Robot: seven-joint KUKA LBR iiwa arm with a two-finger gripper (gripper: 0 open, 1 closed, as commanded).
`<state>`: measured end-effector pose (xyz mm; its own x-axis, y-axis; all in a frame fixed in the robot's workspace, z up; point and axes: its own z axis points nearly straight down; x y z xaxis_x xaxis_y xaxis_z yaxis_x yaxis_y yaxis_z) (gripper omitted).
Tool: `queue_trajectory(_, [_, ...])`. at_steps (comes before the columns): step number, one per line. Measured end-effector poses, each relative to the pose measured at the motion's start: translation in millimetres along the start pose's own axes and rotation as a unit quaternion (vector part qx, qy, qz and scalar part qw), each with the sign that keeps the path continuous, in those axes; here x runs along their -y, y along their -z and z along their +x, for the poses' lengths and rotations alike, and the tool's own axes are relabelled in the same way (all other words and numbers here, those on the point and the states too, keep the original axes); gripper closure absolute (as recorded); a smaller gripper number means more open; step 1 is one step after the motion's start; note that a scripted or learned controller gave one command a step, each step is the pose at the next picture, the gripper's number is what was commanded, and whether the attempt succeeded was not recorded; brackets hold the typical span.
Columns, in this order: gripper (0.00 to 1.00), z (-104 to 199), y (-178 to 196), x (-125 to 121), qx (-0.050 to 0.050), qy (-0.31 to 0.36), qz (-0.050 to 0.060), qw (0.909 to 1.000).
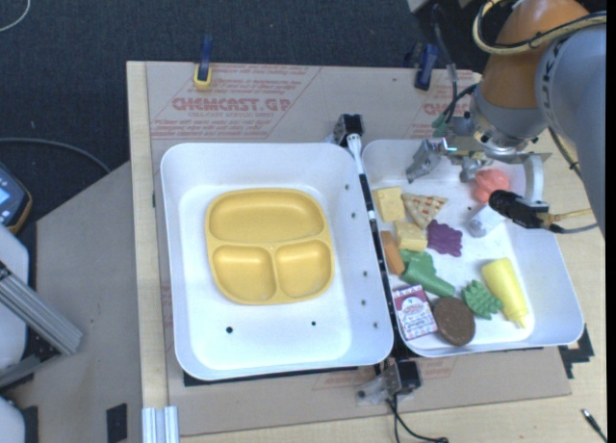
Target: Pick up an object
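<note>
Though near end effector (478, 178), pink toy (492, 181) unheld

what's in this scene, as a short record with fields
left bin: holds a yellow divided tray with three compartments
right bin: holds a pile of toy food
toy food seen: pizza slice, purple piece, orange carrot, green piece, yellow corn, brown round piece, small red carton, pink piece
arm: reaches in from the right, over the far end of the right bin
end effector: over the right bin's far end, beside the pink piece; grasp state unclear
</note>
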<state>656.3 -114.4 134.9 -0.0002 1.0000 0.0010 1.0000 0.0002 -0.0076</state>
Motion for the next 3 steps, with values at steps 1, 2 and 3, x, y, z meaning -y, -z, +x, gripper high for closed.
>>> queue_trajectory(1, [0.0, 1, -53, 0, 0.0, 0.0, -0.001, 1.0])
queue_trajectory(2, [1.0, 1, -39, -1, 0.001, 0.0, -0.005, 1.0])
queue_trajectory(3, [1.0, -8, 20, 2, 0.002, 0.0, -0.008, 1.0])
